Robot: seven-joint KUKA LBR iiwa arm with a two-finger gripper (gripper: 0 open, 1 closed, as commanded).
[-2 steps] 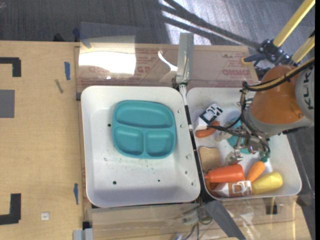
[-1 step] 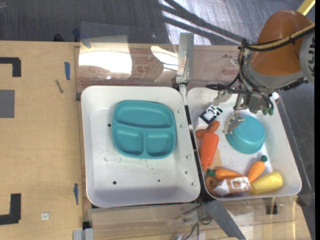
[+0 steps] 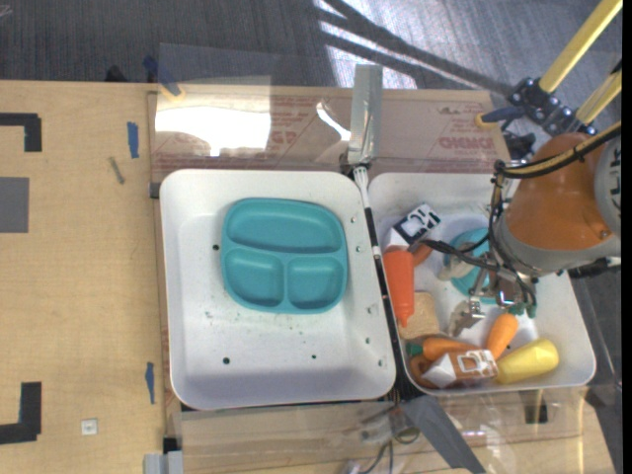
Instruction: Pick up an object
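The right bin [image 3: 581,336] holds a heap of toy foods. A long orange carrot [image 3: 398,282] lies along its left wall. Near the front sit a small carrot [image 3: 502,332], a yellow squash [image 3: 526,361] and an orange-and-white carton [image 3: 464,365]. A black-and-white box [image 3: 419,221] and a light blue dish [image 3: 464,248] lie toward the back. My gripper [image 3: 491,299] hangs low in the middle of this bin, under the orange wrist band, just above the small carrot and in front of the blue dish. The wrist hides part of the dish.
The left bin [image 3: 188,344] carries a teal divided plate [image 3: 284,255]. A tan slice [image 3: 425,314] lies beside the long carrot. A metal post [image 3: 365,117] stands behind the wall between the bins. Yellow struts [image 3: 583,38] cross the top right.
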